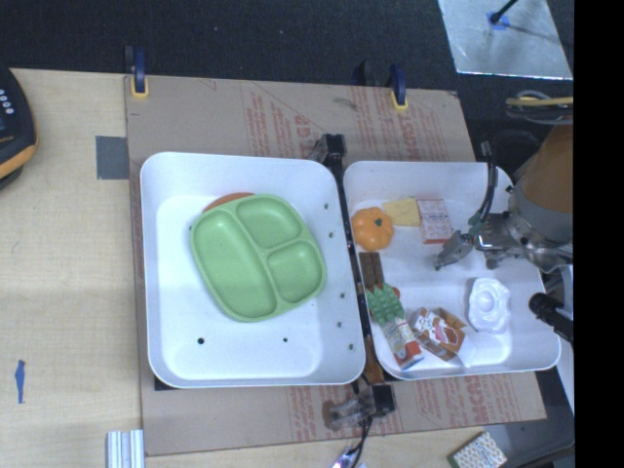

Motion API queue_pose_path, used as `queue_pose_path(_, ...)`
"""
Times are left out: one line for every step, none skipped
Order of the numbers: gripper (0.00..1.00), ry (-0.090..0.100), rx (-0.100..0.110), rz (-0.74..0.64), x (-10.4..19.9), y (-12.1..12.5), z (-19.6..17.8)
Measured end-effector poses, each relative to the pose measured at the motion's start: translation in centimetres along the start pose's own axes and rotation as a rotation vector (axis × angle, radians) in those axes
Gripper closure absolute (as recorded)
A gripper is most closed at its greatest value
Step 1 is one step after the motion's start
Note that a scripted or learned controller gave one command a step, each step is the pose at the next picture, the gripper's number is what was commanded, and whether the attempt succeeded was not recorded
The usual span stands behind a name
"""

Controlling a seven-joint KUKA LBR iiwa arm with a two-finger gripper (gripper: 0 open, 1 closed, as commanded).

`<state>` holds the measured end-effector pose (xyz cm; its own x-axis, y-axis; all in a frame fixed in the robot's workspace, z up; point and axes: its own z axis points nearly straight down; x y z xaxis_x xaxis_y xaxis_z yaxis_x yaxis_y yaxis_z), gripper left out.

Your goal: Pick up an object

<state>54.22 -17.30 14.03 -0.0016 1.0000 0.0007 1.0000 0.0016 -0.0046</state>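
My gripper (456, 253) hangs over the right bin (507, 361), near its middle, at the end of the grey arm with its orange band (554, 172). Nothing shows in its grasp. Just up and left of it lie a small pink-and-white box (434, 218) and a yellow block (401, 212). An orange fruit (371, 229) sits at the bin's left side. Below the gripper rests a white crumpled object (487, 303). A red-and-white snack bag (441, 334), a green packet (386, 306) and a brown bar (370, 264) lie toward the lower left.
The left bin (175, 349) holds a green divided plate (257, 255) with an orange thing (229, 200) peeking out from under its top edge. Blue clamps (138, 69) hold the cardboard sheet at the back. A dark device (12, 125) sits at the far left.
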Motion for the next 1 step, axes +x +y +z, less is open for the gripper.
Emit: queue_pose_path(0.00, -0.002, -0.006, -0.006, 1.13, 6.16, 2.36)
